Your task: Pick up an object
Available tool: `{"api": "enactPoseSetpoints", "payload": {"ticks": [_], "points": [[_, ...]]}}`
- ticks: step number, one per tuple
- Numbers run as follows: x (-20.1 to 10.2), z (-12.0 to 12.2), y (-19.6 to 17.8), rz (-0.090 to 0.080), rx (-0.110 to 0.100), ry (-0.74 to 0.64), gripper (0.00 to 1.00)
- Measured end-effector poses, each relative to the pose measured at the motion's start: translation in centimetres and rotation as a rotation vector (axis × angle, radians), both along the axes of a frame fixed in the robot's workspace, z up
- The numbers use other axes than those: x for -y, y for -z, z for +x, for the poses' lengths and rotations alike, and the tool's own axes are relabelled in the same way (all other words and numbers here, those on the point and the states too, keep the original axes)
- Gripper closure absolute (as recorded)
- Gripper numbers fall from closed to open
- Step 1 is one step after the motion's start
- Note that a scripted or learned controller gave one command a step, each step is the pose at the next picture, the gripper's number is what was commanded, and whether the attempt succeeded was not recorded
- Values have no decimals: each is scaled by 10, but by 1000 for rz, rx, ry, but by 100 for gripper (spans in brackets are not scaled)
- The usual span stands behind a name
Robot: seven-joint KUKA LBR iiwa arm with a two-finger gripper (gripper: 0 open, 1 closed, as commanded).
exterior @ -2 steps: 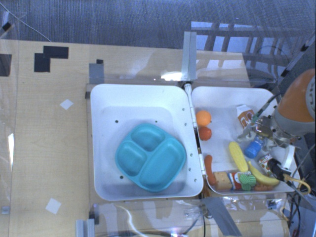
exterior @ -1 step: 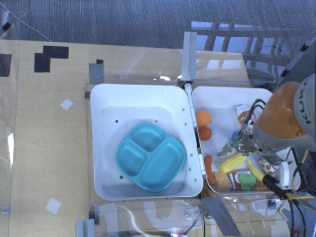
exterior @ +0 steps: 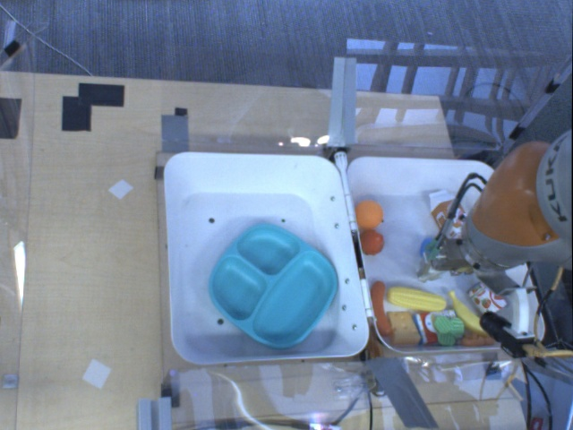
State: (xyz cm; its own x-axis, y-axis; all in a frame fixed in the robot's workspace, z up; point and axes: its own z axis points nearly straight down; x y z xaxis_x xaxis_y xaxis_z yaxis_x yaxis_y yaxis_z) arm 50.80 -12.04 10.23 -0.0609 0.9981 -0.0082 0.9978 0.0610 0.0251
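We're low in the right bin (exterior: 407, 186) w/ gripper (exterior: 436, 262); can't tell its state. Corn (exterior: 417, 299) and banana (exterior: 466, 312) crowd the front edge, so we may nudge them & miss.

Right bin (exterior: 394, 179) holds toy food: orange (exterior: 369, 214) and tomato (exterior: 372, 242) by left wall; corn cob (exterior: 416, 299), banana (exterior: 466, 313) lying near edge

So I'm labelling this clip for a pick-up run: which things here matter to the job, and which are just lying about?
In play:
gripper, low in the right bin
orange
tomato
corn cob
banana

Lying about:
blue divided plate in the left bin
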Motion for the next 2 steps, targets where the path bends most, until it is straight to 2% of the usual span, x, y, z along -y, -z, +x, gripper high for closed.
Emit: {"api": "enactPoseSetpoints", "payload": {"ticks": [1, 2], "points": [[0, 0, 0, 0, 0, 0, 0], [-34, -16, 12, 1, -6, 4, 0]]}}
